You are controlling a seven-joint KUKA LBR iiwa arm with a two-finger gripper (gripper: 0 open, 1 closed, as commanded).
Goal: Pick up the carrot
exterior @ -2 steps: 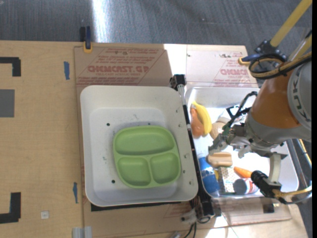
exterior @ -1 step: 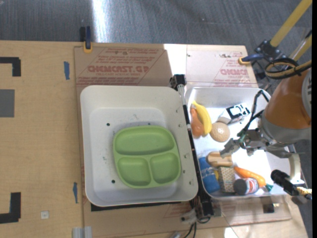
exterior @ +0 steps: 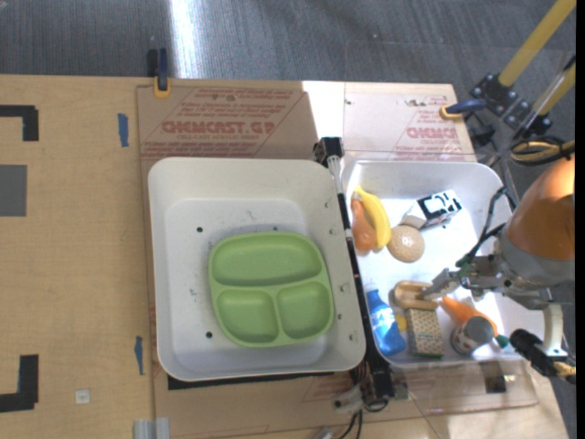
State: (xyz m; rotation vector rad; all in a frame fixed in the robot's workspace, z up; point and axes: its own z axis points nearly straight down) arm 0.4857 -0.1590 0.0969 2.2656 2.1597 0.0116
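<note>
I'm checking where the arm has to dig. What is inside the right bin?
The right bin holds a banana, a beige ball, a blue bottle, a brush and the carrot. The arm covers the bin's right side, hiding whatever lies there.

Light over my counter [exterior: 73, 245] is bright and even, seemingly from overhead. A pale sunlit patch falls on the grey floor [exterior: 228, 12] beyond the counter's far edge. The right bin [exterior: 475, 181] glares nearly white, washing out its rim. Shadows under the green tray [exterior: 271, 288] are soft. My orange band [exterior: 548, 213] looks blurred; detail elsewhere is grainy.
</note>
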